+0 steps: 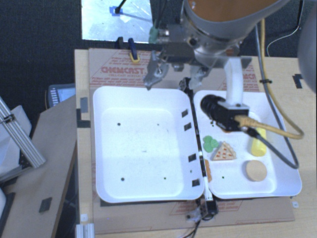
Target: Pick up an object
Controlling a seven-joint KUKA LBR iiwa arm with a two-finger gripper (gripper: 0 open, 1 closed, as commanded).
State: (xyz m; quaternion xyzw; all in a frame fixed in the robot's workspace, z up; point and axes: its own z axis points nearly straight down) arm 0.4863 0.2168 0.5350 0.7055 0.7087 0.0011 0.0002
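Note:
My gripper (174, 78) hangs over the back rim where the two bins meet. Its fingers (151, 77) are spread wide and it is open, with nothing between them. The right bin (285, 185) holds the objects. These are a green leafy piece (210, 143), a pizza-slice toy (224, 152), a yellow block (257, 144) and a tan round disc (256, 170). A thin orange piece (208, 170) lies against the divider. All of them sit in front of the gripper and to its right, well apart from it.
The left bin (106, 182) stands beside the right one, with black clips (192, 157) along the divider. A black unit (222, 114) with a yellow cable and a white post (234, 86) hang over the right bin's back half. Blue and yellow clamps (132, 51) sit behind the bins.

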